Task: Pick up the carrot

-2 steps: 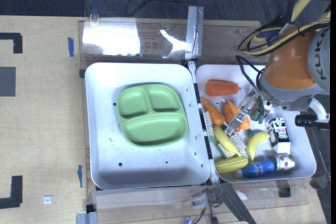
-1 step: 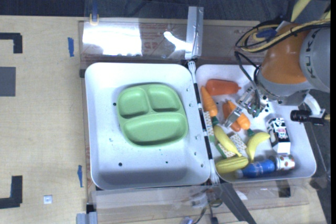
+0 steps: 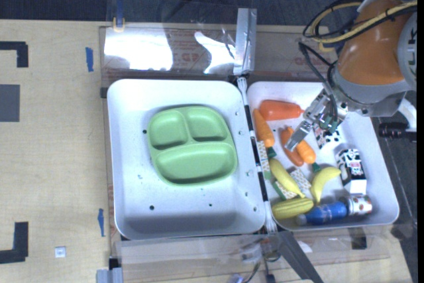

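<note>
Several orange pieces lie in the right bin (image 3: 387, 175). A long tapered carrot (image 3: 281, 109) rests near the bin's far wall. A second orange piece (image 3: 264, 128) lies along the left wall, and a short orange piece (image 3: 301, 152) sits in the middle. My gripper (image 3: 311, 129) hangs low over the bin, just up and right of the short orange piece and below the long carrot's right end. Its fingers are spread, one fingertip (image 3: 297, 138) close to the short piece, and nothing is held between them.
Two yellow bananas (image 3: 286, 177) (image 3: 322, 180), a yellow piece (image 3: 292, 208), a blue bottle (image 3: 329, 211) and a black-and-white toy (image 3: 350, 162) crowd the right bin's near half. The left bin (image 3: 126, 142) holds a green divided plate (image 3: 191, 143). The arm's orange band (image 3: 371, 43) looms at right.
</note>
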You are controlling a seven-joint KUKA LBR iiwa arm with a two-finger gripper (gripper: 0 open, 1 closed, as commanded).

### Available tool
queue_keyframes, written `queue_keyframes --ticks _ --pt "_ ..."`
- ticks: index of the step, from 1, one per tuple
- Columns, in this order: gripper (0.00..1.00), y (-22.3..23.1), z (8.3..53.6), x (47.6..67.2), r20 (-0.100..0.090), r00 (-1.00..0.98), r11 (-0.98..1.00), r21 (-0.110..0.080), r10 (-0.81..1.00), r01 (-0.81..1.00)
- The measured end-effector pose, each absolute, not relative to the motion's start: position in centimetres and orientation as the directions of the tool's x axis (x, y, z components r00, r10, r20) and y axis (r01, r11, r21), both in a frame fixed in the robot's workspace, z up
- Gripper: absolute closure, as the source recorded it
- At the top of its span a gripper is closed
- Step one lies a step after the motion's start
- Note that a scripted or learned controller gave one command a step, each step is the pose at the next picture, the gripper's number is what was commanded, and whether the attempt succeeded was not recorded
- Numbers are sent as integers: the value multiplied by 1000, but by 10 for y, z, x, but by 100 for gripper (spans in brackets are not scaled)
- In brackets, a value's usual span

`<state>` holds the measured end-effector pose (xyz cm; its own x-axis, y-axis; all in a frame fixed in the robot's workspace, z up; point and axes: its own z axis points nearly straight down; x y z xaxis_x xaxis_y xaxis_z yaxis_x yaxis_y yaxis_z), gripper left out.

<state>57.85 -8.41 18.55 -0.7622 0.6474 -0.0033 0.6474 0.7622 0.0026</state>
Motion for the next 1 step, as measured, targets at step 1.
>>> queue_keyframes --ticks 1 --pt "0 -122 87 557 -6 -836 836 3 549 549"
